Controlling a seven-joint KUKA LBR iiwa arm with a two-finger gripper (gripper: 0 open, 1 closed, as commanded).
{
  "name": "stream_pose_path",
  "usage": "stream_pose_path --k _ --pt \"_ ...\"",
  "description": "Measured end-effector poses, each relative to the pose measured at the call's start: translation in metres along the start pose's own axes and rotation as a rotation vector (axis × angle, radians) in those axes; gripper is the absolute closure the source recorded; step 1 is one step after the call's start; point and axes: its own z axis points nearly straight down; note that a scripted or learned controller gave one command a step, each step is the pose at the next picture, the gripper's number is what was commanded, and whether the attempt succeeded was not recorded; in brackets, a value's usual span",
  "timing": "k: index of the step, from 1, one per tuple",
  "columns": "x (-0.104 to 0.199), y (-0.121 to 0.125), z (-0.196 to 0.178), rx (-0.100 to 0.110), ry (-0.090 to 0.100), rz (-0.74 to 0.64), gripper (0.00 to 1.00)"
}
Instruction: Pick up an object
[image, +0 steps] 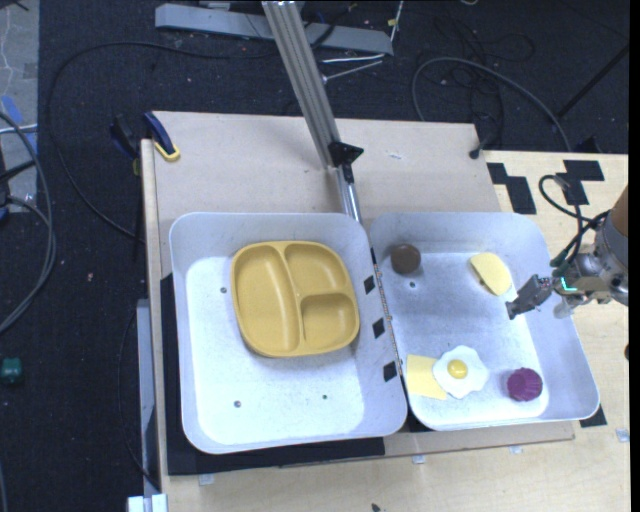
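Claw: the gripper (540, 292) hangs over the right rim of the right bin (560, 345); how far it is open I cannot tell, and nothing shows between its tips.
Nearest thing: a pale yellow slice (491, 272), just left of the claw inside the right bin, apart from it.
Far corner: a brown ball (405, 259), by that bin's left wall.
Near edge: a fried egg (461, 370) overlapping a yellow square (422, 378); a purple ball (524, 384) to their right.
Open room: bare floor in the bin's middle.
Left bin (200, 400): a yellow divided plate (296, 298).
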Motion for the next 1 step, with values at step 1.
stream_pose_path --k 1 --pt "-0.0001 0.0005 -0.0007 -0.002 0.0 0.0 0.0"
